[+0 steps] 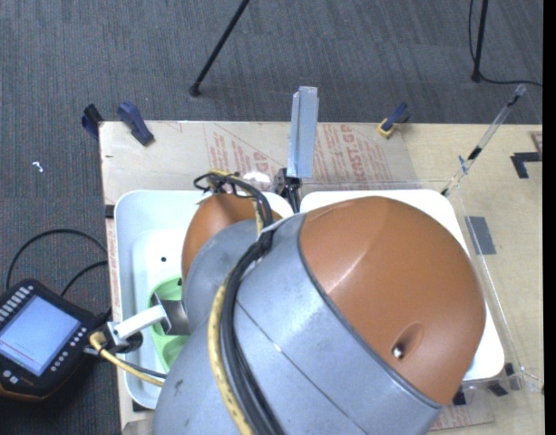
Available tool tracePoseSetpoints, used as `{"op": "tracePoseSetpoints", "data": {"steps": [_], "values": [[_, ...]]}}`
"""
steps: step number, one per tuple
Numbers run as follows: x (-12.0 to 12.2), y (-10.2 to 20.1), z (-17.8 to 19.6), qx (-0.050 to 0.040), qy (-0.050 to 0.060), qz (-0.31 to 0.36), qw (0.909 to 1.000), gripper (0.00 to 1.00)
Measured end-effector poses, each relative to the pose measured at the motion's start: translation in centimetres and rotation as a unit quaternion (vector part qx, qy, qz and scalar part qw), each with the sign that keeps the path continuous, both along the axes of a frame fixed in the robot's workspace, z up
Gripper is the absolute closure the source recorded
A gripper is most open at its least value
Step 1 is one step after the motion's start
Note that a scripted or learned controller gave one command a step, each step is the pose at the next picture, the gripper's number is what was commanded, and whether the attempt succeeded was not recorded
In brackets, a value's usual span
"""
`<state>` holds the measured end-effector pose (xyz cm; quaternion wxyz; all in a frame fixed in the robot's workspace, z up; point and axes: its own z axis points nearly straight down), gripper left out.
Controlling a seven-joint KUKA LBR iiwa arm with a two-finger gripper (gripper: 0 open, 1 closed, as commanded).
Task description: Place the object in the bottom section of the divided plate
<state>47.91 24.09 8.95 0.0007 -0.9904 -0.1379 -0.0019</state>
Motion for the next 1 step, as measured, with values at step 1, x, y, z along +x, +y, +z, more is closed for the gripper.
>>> {"op": "tracePoseSetpoints", "data": {"steps": [1], "values": [[3.88, 0.29, -0.09, 0.0013, 0.006, -0.04, 0.9992, 1.0]]}}
